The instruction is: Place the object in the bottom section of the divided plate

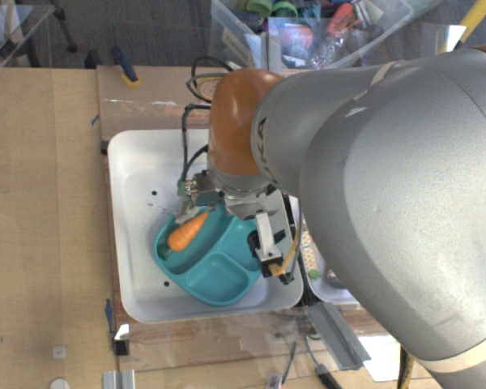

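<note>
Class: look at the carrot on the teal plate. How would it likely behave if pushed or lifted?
The carrot is tapered and rounded, so a push would probably roll it in a curve. It looks like smooth, stiff plastic, likely light and somewhat slippery to grip. The plate has raised dividers and a rim, which should stop it rolling far.

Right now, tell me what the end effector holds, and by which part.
Cannot be told. The end effector sits right over the upper tip of the orange carrot, which lies in the teal divided plate.
</note>
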`<state>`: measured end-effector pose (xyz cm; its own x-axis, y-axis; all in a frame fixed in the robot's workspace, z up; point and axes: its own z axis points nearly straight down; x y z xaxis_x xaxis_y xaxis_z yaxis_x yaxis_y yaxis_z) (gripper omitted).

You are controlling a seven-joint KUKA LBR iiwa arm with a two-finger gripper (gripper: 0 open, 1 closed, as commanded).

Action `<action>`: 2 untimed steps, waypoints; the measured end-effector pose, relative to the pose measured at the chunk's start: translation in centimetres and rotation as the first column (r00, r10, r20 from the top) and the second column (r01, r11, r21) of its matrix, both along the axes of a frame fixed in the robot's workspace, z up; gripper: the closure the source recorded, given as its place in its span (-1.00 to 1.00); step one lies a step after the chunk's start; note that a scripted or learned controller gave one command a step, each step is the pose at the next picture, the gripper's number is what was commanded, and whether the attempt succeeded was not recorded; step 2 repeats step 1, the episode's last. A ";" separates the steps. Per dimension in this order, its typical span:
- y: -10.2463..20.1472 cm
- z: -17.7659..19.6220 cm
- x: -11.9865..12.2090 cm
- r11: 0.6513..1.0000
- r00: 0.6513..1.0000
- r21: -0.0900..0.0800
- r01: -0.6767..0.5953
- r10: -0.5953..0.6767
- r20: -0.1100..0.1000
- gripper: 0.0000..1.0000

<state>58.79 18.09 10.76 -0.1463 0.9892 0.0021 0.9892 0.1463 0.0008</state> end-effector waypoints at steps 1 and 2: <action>-7.6 7.0 1.4 0.979 0.979 -0.003 0.204 -0.204 0.000 -1.00; -7.6 7.0 1.4 0.979 0.979 -0.003 0.204 -0.204 0.000 -1.00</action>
